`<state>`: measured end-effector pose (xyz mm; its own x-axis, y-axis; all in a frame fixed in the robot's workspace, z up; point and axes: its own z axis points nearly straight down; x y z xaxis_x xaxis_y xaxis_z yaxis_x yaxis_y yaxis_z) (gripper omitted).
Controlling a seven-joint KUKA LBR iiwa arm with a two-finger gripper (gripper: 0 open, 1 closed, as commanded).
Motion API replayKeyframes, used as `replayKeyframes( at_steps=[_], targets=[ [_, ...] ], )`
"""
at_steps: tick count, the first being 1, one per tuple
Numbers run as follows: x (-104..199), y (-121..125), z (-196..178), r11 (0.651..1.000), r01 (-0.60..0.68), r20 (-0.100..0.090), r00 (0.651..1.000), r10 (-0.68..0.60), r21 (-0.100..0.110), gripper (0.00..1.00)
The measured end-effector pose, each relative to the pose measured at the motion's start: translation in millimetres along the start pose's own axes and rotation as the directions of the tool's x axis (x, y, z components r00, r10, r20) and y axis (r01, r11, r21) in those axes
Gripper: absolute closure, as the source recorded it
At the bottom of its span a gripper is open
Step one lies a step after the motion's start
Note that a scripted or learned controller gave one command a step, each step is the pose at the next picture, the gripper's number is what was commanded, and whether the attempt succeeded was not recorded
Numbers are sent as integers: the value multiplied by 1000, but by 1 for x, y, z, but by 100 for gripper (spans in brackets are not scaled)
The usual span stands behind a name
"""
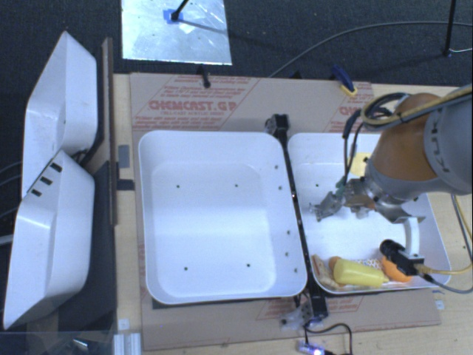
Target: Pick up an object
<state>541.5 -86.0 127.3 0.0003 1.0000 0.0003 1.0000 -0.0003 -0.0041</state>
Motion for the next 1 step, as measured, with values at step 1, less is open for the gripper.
replayKeyframes(
  at_steps=[1],
  targets=[
    [0, 2, -13, 1000, 0, 0, 1000, 0, -6, 100]
  ],
)
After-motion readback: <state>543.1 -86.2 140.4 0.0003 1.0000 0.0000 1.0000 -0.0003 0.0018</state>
